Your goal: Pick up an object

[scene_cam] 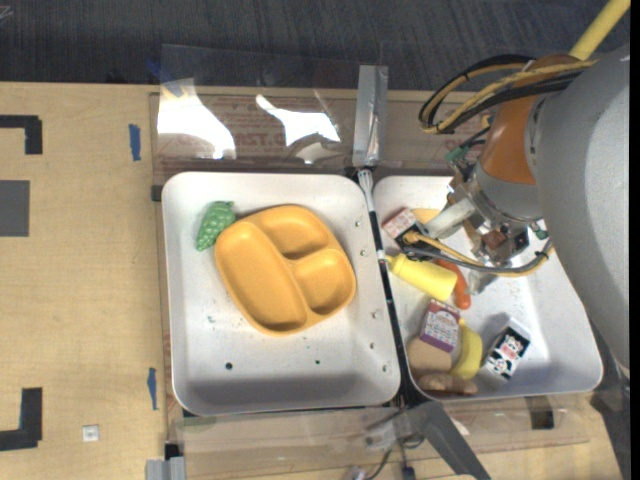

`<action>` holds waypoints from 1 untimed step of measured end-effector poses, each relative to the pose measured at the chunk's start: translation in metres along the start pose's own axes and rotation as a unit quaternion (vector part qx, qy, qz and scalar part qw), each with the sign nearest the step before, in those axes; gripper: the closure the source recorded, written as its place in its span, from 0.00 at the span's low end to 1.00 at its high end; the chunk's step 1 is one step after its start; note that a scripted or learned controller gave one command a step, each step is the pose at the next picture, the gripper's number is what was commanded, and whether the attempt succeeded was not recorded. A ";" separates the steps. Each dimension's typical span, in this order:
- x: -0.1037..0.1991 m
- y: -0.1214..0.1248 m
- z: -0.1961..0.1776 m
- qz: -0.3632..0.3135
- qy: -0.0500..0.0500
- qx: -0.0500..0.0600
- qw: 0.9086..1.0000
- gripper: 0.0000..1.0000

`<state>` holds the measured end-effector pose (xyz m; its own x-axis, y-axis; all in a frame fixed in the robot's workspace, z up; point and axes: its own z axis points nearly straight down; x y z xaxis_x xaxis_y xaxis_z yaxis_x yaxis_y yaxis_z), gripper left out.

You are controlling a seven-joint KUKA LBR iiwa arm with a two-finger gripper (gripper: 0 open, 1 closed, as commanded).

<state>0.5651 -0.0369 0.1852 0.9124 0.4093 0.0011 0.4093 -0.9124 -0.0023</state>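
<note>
- The gripper (462, 230) hangs low over the upper part of the right bin (560, 368), at the end of the grey arm (590, 168) with its orange band (508, 148).
- Whether it is open, closed or gripping something I cannot tell; cables and the wrist body crowd the tip.
- The nearest thing to pick is the yellow bottle (425, 275), which lies just below and to the view's left of the gripper, close to the wall between the two bins.
- Its long axis runs at a slant, from upper left down to lower right, with a red-orange piece (458, 280) at the lower right end.
- My judgement: a grasp would work best taken across that axis, near the bottle's middle.
- A small red-and-white packet (398, 223) lies just above the bottle, near the gripper.
- Further down the right bin sit a purple packet (440, 323), a banana (468, 353) and a black-and-white carton (508, 352), all close together, so room is tight.
- The left bin (200, 368) holds a yellow divided tray (285, 266) with a green toy (212, 224) touching its upper left edge; both are well apart from the gripper.
- The bins rest on a pale wooden bench (70, 298).
</note>
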 end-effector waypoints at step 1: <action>-0.070 -0.045 -0.009 0.101 -0.003 0.001 0.995 0.00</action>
<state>0.4827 -0.0243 0.1943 0.9760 0.2176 -0.0049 0.2176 -0.9760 -0.0043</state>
